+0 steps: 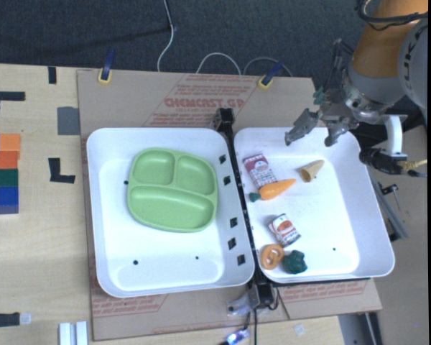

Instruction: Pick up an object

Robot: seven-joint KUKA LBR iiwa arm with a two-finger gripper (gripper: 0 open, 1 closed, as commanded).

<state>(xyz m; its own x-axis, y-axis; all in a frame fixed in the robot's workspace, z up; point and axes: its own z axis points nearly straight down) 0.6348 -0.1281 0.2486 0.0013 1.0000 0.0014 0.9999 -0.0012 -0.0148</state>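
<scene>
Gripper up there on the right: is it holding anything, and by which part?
Nothing is held. The two-finger gripper hangs open over the right white bin's far edge, with only air between its fingers.

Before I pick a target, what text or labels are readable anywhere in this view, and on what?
"CHEMCAST GP", red print on the brown sheet under the bins, partly legible.
Further red lines beneath it: too small to read.
Red-and-white packet, right bin: label blurred.
Small red-and-white can, right bin: label unreadable.
</scene>
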